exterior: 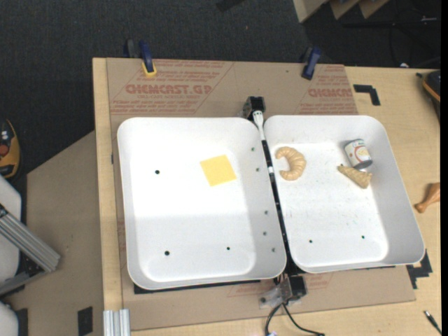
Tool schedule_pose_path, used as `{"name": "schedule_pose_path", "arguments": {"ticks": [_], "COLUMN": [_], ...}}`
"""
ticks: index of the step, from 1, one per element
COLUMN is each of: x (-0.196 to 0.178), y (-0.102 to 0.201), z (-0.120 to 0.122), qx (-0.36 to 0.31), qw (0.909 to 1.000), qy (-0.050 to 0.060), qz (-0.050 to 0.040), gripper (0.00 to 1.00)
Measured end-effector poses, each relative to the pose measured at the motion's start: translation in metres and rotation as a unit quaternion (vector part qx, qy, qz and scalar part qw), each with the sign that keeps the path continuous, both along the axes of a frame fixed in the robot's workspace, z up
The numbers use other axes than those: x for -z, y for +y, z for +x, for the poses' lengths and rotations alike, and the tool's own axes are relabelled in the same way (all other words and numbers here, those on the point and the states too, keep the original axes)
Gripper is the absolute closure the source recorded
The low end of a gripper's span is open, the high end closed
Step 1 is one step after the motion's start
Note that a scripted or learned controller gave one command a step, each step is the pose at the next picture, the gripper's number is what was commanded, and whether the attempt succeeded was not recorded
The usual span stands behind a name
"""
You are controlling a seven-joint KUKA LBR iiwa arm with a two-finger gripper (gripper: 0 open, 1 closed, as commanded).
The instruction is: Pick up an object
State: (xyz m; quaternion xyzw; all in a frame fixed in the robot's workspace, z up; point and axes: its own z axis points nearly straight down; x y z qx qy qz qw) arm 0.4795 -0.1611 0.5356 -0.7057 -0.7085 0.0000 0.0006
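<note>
The 2 white bins [140, 208] look like smooth, slightly glossy plastic on a matt brown board [231, 82], while the yellow square [218, 170] looks flat and matt, the croissant [291, 163] smooth plastic.

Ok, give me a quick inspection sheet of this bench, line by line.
Surface: brown board bearing left bin and right bin, side by side.
Job's things: yellow square in left bin; croissant, small can and tan wedge in right bin.
Clutter: nothing seen.
Grippers: nothing seen.
Cables: black cable at the board's near edge.
Surroundings: dark carpet; two blue clamps on the far edge.
</note>
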Motion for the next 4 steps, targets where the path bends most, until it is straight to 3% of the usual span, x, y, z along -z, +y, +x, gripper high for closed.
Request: {"name": "schedule_pose_path", "arguments": {"ticks": [1, 3, 4], "x": [0.000, 0.000, 0.000], "y": [-0.067, -0.021, -0.065], "z": [-0.001, 0.000, 0.000], "qx": [0.005, 0.001, 0.003], "qw": [1.0000, 1.0000, 1.0000], "qy": [-0.002, 0.000, -0.002], "qz": [-0.0028, -0.0003, -0.0024], "gripper": [1.00, 1.00, 1.00]}}
